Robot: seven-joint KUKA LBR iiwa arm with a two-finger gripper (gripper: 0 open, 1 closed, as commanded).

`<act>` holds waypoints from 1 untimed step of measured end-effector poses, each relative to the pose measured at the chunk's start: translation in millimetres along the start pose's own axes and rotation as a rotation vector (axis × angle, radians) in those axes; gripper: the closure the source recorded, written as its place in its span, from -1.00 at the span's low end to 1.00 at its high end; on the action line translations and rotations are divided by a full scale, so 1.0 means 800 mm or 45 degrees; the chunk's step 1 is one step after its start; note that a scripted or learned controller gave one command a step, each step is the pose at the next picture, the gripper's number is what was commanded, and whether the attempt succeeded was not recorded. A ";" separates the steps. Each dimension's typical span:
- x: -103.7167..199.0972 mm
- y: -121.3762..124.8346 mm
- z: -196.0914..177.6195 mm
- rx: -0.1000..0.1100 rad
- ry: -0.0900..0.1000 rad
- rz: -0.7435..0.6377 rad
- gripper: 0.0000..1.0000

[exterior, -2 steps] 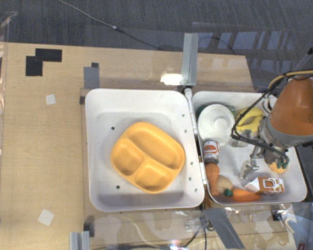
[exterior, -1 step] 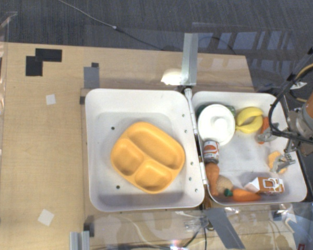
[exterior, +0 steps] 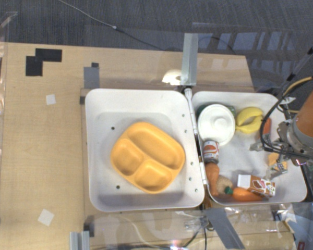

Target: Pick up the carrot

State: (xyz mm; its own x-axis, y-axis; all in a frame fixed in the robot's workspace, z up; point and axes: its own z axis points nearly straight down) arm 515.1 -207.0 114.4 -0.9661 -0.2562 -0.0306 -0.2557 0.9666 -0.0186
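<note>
Wooden table carries two white bins; carrot lies flat at right bin's near wall, near the end effector (finger state unclear), likely light, stiff, smooth, best pinched mid-body, though juice carton crowds it.

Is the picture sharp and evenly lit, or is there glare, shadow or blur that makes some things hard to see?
In the camera view, the light is soft and even; the yellow plate casts only a faint shadow in the left bin. Bright glare sits on the metal post between the bins. The gripper on the right looks blurred, while the carrot near the right bin's front edge is small but recognisable.
</note>
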 end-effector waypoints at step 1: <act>-0.001 0.001 0.031 -0.011 0.017 0.039 -1.00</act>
State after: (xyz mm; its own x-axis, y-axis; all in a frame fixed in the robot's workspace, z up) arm 516.8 -206.2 89.9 -0.9738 -0.2267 -0.0178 -0.2266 0.9739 -0.0095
